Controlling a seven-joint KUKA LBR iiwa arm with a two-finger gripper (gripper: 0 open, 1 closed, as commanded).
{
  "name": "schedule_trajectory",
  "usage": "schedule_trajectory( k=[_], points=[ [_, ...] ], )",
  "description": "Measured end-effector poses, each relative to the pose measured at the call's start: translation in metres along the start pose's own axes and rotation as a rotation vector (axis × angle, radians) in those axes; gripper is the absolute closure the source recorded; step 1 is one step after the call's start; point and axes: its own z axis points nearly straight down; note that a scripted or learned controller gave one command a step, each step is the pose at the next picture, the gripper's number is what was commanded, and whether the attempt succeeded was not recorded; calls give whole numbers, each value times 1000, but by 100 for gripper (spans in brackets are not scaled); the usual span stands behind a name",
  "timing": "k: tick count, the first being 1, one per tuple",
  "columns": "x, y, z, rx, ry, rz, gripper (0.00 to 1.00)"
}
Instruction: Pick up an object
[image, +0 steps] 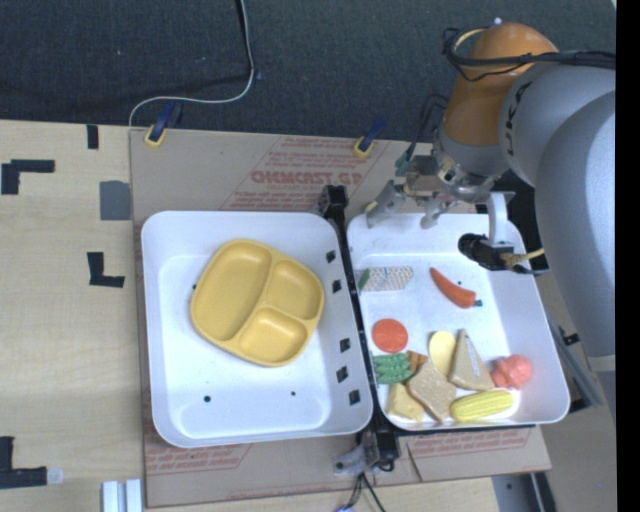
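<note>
The tool (425, 200) hangs at the far rim of the right bin (530, 300), under the orange band of the arm (560, 110). Whether it is released or clenched cannot be told; the metal parts there blur together against the white wall. Nothing is seen between them.

The candidate objects lie in the right bin. A red pepper (453, 287) sits near the middle and a red tomato slice (390, 333) closer to the divider. A crowded cluster fills the near edge: a corn cob (483, 405), a bread slice (432, 390), a pink piece (511, 371) and some greens (393, 367). The left bin (170, 330) holds 1 yellow divided plate (257, 301).

Risks, as a judgement: the tool is well apart from every item, so a descent from here would meet bare bin floor or the rim. In the cluster the pieces touch, so a grasp could pinch 2 at once or push them aside. The flat slice offers little to grip.

The arm's bulk is cut off at the right. A pale patterned item (387, 278) near the divider is too faint to identify.
</note>
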Motion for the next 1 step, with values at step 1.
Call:
schedule_trajectory(
  k=[1],
  points=[
    [-55, -32, 112, 16, -2, 9, 0]
  ],
)
